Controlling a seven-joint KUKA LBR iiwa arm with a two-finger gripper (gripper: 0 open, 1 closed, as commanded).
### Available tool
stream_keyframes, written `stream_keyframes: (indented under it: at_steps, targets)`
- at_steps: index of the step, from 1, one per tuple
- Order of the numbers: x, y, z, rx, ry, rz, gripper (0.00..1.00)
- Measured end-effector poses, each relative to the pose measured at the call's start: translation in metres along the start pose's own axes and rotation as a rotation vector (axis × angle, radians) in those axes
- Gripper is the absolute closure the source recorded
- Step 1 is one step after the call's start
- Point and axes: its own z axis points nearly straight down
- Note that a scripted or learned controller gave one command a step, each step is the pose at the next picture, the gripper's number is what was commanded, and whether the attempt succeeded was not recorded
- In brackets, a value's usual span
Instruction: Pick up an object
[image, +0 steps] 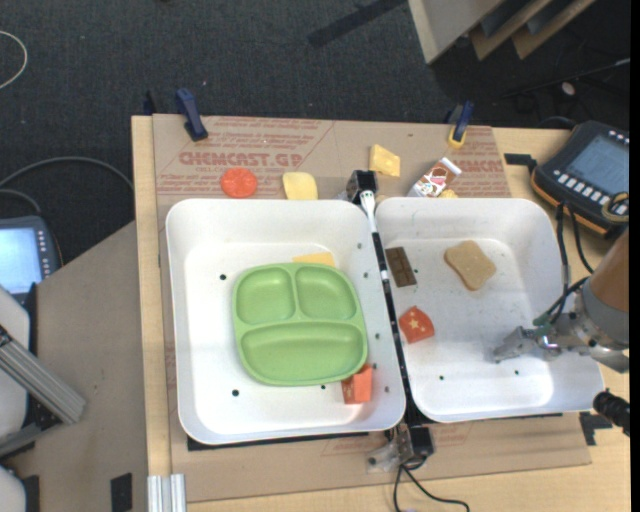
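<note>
My gripper (512, 345) hangs low over the right bin (480, 400), near its front right part, with nothing visibly between its tips. The arm enters from the right edge. In this bin a tan bread-like piece (470, 264) lies at the back. A red chunk (416, 324) sits near the left wall, and a brown rectangle (399, 266) rests behind it. The gripper stands well to the right of the red chunk and in front of the tan piece, apart from both.
The left bin (195, 300) holds a green divided plate (298, 323), a yellow piece (314, 260) behind it and an orange block (358, 385) at its front. Behind the bins lie an orange disc (238, 182), yellow pieces (299, 186) and a red-white packet (435, 180). A pendant (590, 175) sits right.
</note>
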Motion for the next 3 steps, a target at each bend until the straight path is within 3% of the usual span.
stream_keyframes:
  at_steps: [1, 2, 3]
  targets:
    - [0.002, 0.076, 0.0, -0.006, 0.002, -0.011, 0.0]
    - [0.084, 0.136, -0.001, -0.014, -0.008, -0.013, 0.0]
    - [0.026, 0.193, -0.013, -0.016, -0.013, -0.003, 0.0]
